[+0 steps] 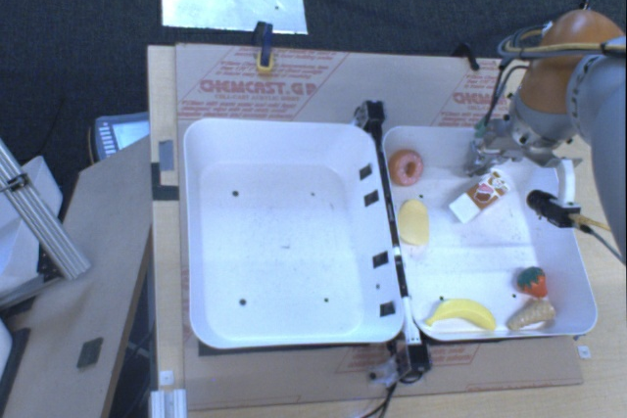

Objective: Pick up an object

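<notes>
Camera view: arm reaches in from the right. End effector (487, 155) sits low over the far right part of the right bin (480, 259), just beyond a small white and red box (480, 193) lying askew on the bin floor. How far open it is: cannot tell, the metal parts blur together. Nothing seen held.

Box looks the likely target, being the nearest of 6 items. Others: doughnut (405, 167) in the far left corner, pale yellow piece (413, 222) by the left wall, banana (462, 313) and tan cone-shaped item (530, 314) along the near wall, red and green fruit (532, 281) just beyond the cone.

Risks, as judged:
- End effector stands toward the box's far end. A close there could clip a corner and skid it away.
- Box is askew. A mismatched wrist angle would pinch across the diagonal and slip.
- Far wall is near. A descent off line may strike it.
</notes>
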Available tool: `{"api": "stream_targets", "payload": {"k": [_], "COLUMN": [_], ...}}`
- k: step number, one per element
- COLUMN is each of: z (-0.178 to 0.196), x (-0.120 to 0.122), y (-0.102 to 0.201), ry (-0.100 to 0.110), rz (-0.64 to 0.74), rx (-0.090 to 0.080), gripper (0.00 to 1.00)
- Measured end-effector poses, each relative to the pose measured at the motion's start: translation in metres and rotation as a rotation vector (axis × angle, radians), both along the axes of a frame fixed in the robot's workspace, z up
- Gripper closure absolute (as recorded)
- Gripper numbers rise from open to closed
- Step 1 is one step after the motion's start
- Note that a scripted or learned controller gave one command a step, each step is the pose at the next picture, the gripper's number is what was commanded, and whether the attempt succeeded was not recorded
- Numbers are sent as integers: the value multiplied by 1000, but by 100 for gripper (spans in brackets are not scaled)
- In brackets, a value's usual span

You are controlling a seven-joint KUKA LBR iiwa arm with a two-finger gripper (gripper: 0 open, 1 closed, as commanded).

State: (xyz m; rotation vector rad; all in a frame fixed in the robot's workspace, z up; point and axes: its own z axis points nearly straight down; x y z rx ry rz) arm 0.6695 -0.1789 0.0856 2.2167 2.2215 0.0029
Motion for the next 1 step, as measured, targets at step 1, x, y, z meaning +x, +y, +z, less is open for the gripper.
{"api": "stream_targets", "payload": {"k": [1], "z": [12], "x": [1], "y": [0], "ry": [-4], "rz": [1], "rx": [-1], "gripper": [100]}}
